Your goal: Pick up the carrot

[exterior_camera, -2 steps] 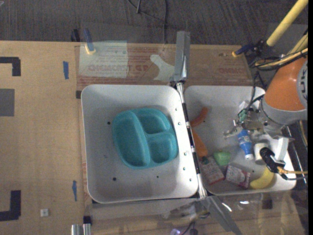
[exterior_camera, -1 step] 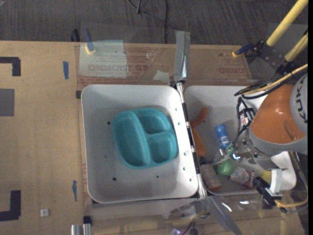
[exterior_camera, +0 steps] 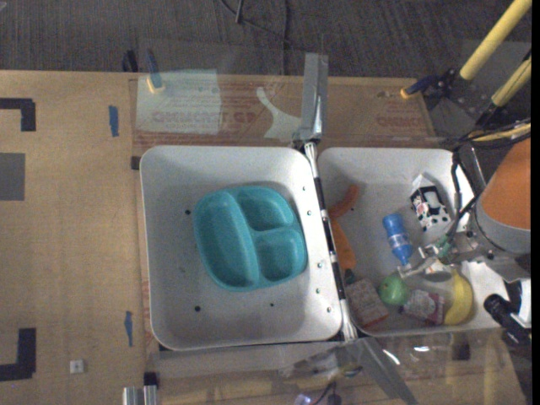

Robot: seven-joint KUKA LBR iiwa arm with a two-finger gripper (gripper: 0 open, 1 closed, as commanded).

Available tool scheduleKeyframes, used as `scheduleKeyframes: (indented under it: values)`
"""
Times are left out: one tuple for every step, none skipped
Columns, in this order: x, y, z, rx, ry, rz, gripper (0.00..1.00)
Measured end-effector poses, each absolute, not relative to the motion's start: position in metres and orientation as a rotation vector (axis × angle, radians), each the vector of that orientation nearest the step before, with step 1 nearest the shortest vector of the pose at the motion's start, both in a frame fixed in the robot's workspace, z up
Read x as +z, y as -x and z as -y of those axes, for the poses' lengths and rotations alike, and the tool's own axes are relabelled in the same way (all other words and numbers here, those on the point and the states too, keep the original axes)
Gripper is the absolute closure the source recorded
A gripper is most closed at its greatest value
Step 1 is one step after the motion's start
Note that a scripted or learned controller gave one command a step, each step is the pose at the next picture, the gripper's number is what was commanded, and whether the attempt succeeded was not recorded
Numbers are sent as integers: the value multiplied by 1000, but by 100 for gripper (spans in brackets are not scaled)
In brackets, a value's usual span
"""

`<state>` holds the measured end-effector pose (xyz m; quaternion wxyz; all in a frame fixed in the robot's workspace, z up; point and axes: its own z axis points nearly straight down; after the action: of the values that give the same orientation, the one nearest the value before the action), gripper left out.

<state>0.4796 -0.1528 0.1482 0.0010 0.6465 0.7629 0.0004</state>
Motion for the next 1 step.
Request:
scheduleKeyframes:
  values:
    - [91,-481,112,3,-2152,-2274,0]
